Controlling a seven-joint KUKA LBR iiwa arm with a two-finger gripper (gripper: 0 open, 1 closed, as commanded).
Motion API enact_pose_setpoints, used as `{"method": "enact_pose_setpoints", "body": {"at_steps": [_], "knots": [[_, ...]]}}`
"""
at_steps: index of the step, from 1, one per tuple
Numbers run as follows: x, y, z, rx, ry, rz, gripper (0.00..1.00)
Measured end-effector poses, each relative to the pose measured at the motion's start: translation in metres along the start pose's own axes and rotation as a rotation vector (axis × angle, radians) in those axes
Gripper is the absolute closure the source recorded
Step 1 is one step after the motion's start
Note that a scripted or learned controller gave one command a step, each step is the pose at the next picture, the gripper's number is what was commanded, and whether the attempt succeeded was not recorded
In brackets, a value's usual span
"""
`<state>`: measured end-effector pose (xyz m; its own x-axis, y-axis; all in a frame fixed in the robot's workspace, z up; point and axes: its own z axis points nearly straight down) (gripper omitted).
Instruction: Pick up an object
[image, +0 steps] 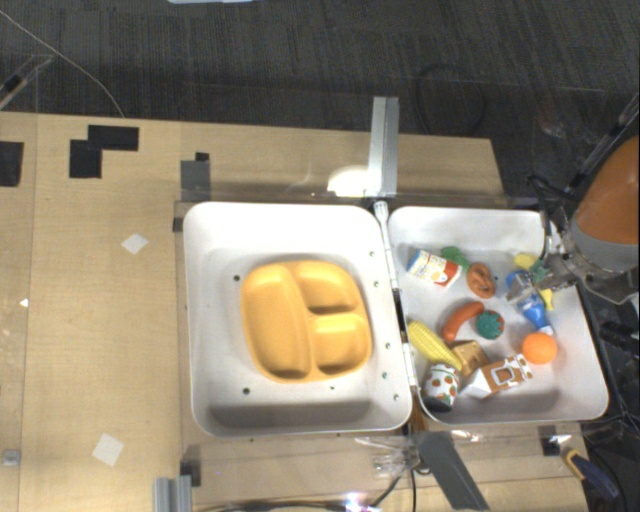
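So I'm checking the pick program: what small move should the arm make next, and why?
Probably lower the gripper straight onto the blue-and-yellow toy just below it. It hangs at the right bin's right edge, over that cluster, and nothing shows between its fingers.

At the right edge of the frame we see the arm (612, 205), its orange band rounded and large. Below it, toward the left, the gripper (552, 268) hangs at mid height; its grey parts blur together.
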<state>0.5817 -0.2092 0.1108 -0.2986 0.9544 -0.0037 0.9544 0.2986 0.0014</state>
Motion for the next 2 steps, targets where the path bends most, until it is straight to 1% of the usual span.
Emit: {"method": "enact_pose_setpoints", "body": {"at_steps": [1,2], "knots": [[0.016,0.010,0.000,-0.005,0.021,-0.020,0.00],[0.014,0.061,0.024,-0.007,0.005,-0.094,0.00]]}}
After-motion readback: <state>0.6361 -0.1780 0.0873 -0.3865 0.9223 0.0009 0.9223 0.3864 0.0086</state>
